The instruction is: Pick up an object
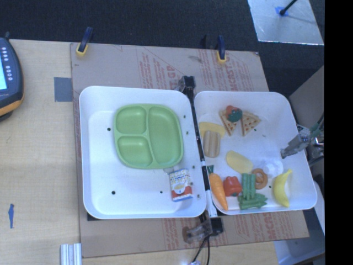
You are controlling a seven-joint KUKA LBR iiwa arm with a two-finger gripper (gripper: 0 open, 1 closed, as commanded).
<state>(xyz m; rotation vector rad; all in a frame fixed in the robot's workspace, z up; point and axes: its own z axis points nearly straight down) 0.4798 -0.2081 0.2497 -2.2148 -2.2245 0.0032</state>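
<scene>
Now the metal claw [295, 146] sits at the right rim of the right shallow white bin [276, 101], reaching in from the right; whether it is apart or together I cannot tell, and nothing shows in it. Nearest to it lies the yellow toy banana [283, 187], just below and slightly left, its long axis running roughly up-down beside the bin's right wall. That wall leaves little room on the banana's outer side. Leftward, the orange ring [259, 178] and green bean-like toy [250, 192] crowd close, with bare floor above them.
</scene>
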